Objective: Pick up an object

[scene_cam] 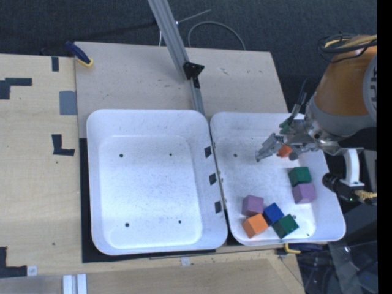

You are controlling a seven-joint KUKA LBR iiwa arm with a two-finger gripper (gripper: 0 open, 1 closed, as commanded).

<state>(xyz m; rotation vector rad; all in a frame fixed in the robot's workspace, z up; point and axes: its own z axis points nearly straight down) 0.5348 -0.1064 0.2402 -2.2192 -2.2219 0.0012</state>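
Note:
My gripper (278,154) hangs over the upper middle of the right bin (245,127), reaching in from the right. A small red-orange block (283,152) sits between its two grey fingers, one of which slants out to the lower left. Loose in the same bin lie a green block (299,176) and a purple block (304,193) just below the gripper. Near the front rim, a second purple block (252,204), an orange block (255,225), a blue block (273,213) and a dark green block (285,225) lie clustered together.
The left bin (147,182) adjoins the right one along a shared rim with black clips. A grey metal strut (174,41) slants down from the top to the bins' back edge. The wooden bench spreads to the left and behind.

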